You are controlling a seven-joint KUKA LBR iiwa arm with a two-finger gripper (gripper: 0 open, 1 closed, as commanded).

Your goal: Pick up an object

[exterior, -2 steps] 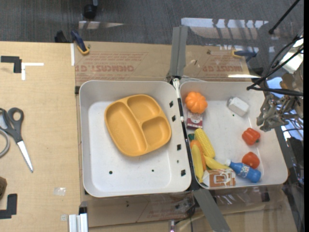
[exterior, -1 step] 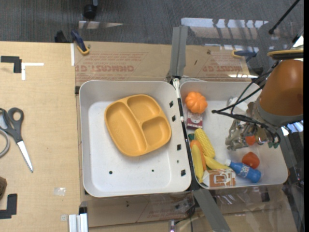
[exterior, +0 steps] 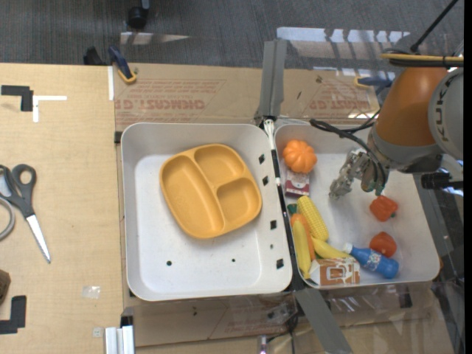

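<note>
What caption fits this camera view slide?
Claw hovers in the right white bin beside a small orange plastic pumpkin; yellow divided plate sits left.

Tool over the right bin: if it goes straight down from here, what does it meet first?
Probably the bare floor of the right bin, under the tool; height above it is unclear.

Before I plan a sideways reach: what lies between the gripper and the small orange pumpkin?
In the camera view, bare white bin floor lies between the gripper and the pumpkin; nothing stands on that stretch.
</note>
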